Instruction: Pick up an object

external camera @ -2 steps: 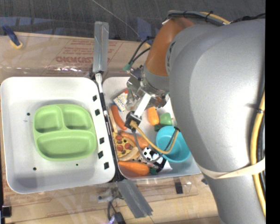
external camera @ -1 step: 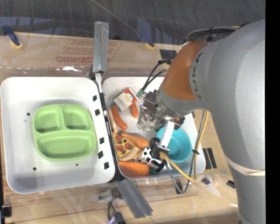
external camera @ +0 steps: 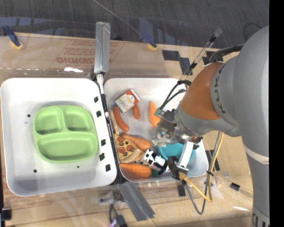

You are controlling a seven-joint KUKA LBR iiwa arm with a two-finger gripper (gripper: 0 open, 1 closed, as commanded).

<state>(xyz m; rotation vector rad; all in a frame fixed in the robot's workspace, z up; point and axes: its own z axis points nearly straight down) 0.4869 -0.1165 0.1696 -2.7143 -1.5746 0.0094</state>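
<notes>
The arm's wrist hangs low over the right bin (external camera: pixel 146 85), and the gripper (external camera: pixel 173 143) sits down among the toys at the bin's right side, so much of it is masked by the orange band and the cabling that I cannot tell how it is set. No single object has been claimed; the candidates all lie around it. Right under and touching the tool is a teal piece (external camera: pixel 173 151), partly hidden by a white block on the wrist. Just to the gripper's left and slightly nearer the camera is a small black-and-white cow figure (external camera: pixel 155 161), with an orange carrot (external camera: pixel 136 170) beyond it along the near wall. Farther left lies a pizza slice (external camera: pixel 126 145), a red sausage (external camera: pixel 120 119) above that, and a small carton (external camera: pixel 126 101) well off toward the far-left corner. An orange piece (external camera: pixel 154 113) stands just beyond the tool, toward the far wall. The left bin holds a green divided plate (external camera: pixel 65 132), well apart from all this. To my eye the sensible choice is whatever sits directly beneath, likely the teal piece: settle squarely over it, close only when it is truly between the tips, and lift straight up so the crowded cow and carrot are not dragged along or wedged against the bin wall.
</notes>
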